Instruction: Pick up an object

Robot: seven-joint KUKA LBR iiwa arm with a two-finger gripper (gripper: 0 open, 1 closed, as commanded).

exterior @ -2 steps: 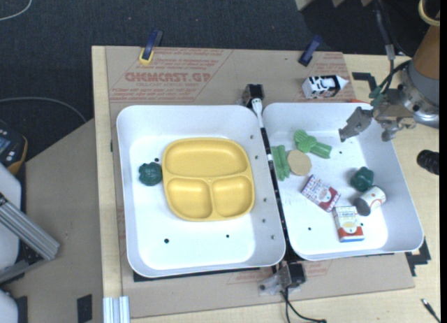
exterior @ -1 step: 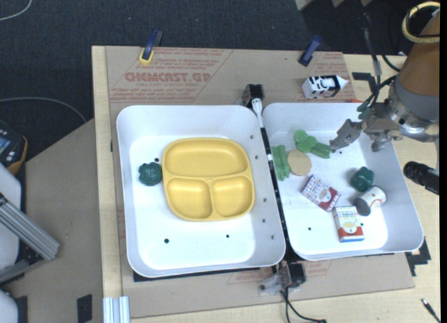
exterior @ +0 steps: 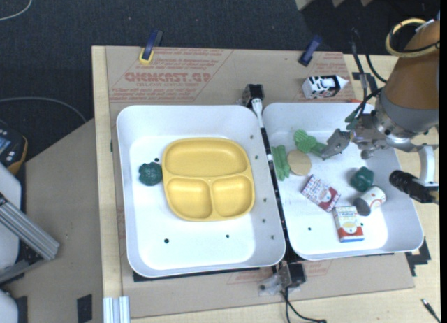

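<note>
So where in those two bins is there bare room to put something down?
Left bin: bare floor in front of the yellow divided plate. Right bin: a bare patch at its near-left corner, beside the red-and-white carton. Its middle is crowded with small items.

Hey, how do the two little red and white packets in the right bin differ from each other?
The upper packet lies tilted on a diagonal, near the middle of the right bin; the lower packet lies nearly square to the picture, closer to the bin's front edge. The upper packet shows mostly red with a white patch; the lower packet shows more white, with red at its end. Both are small, flat, and lying loose on the bin floor.
</note>
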